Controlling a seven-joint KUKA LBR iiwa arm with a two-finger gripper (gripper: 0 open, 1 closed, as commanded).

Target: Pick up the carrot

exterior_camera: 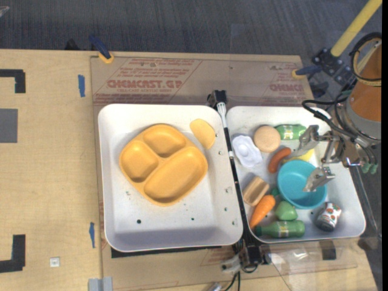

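The surface (48,162) is pale wood with a cardboard sheet (182,77) under two white bins. The left bin (121,223) holds a yellow divided plate (162,162) with three hollows, lying near the bin's middle. Just beyond the plate's far right corner lies a small pale yellow piece (203,132), close to the bin's right wall.

The right bin (354,217) is crowded. Near its left wall sits a white crumpled item (246,150), and below it a tan bread-like piece (254,190). The carrot (263,210) lies at a slant in the near left part of this bin, its thick end up toward the bread piece and the bowl, its tip pointing down and left. Just beside its near end are a green round item (286,211) and a long dark green one (280,228). Toward the far side are a round tan disc (267,138), a green bottle-like item (290,131) and a red-orange piece (279,159). A blue bowl (298,183) sits right of the carrot, and a small grey and red item (327,217) lies in the near right corner.

The end effector (321,156) hangs over the bowl's right rim, well apart from the carrot. Its fingers (319,179) stand spread apart, with nothing between them.
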